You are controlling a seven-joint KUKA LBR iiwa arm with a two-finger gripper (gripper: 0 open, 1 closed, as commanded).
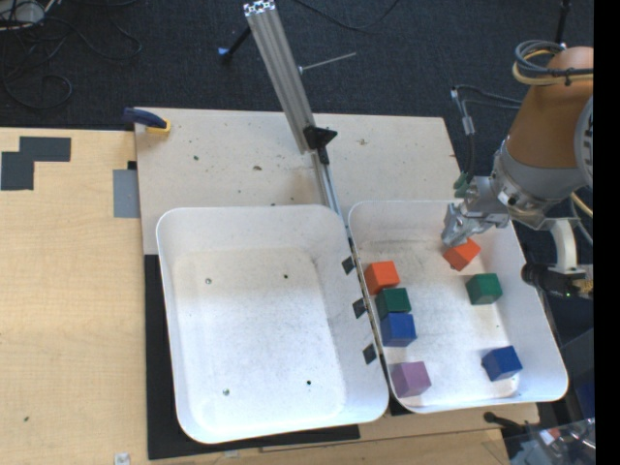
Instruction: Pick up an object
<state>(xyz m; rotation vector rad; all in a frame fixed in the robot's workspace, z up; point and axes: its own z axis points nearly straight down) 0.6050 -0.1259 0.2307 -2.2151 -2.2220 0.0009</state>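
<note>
over the right bin (542,376), the jaws (459,238) pinch an orange block (462,254); no writing legible.

One fixed overhead camera slants down on both bins (174,231).

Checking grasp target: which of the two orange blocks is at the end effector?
The tilted orange block in the right bin, just under the end effector. The other orange block sits by the divider atop the block column, apart from it.
</note>
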